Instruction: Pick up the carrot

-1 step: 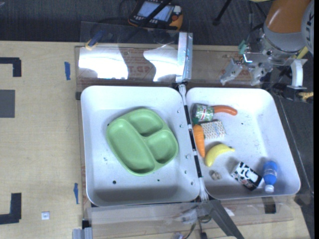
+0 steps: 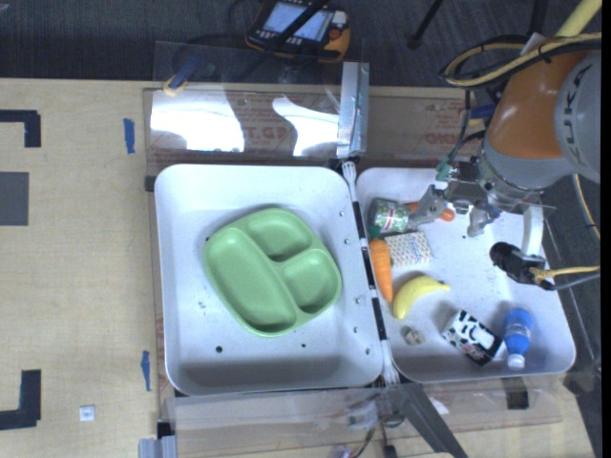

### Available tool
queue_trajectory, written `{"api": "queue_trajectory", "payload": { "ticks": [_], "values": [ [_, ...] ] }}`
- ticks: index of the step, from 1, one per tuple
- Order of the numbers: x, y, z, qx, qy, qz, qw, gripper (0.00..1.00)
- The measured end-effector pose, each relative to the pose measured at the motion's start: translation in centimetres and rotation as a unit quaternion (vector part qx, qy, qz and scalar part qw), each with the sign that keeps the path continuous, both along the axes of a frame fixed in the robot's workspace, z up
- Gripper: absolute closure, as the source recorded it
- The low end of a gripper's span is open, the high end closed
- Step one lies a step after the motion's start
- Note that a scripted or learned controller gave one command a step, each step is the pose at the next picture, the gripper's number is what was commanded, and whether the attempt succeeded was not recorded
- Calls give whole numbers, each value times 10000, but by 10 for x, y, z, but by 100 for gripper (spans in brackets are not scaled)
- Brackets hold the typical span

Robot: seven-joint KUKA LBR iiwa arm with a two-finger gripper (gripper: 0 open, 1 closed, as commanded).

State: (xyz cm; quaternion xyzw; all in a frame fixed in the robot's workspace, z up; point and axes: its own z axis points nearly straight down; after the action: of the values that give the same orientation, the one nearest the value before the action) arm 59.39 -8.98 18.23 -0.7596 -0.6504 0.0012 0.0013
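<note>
The carrot [image 2: 382, 267] is orange and slim. It lies lengthwise along the left wall of the right bin [image 2: 549, 346], its thick end toward the back. My gripper [image 2: 452, 212] hovers over the back of that bin, up and to the right of the carrot and apart from it. Its fingers [image 2: 477, 221] stand open with nothing between them. The grey arm with its orange band reaches in from the upper right.
A green can [image 2: 389, 218] and a patterned packet [image 2: 409, 247] lie just behind the carrot. A banana [image 2: 417, 292] touches its right side. A black-and-white object [image 2: 470, 336] and a blue bottle [image 2: 516, 332] sit at the front right. A green divided plate [image 2: 274, 268] lies in the left bin [image 2: 181, 208].
</note>
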Motion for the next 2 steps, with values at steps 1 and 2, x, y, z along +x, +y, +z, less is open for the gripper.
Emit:
{"api": "queue_trajectory", "payload": {
  "ticks": [1,2],
  "values": [
    [-11,9,1,5,2,14,10000,0],
    [-11,9,0,4,6,14,10000,0]
  ]
}}
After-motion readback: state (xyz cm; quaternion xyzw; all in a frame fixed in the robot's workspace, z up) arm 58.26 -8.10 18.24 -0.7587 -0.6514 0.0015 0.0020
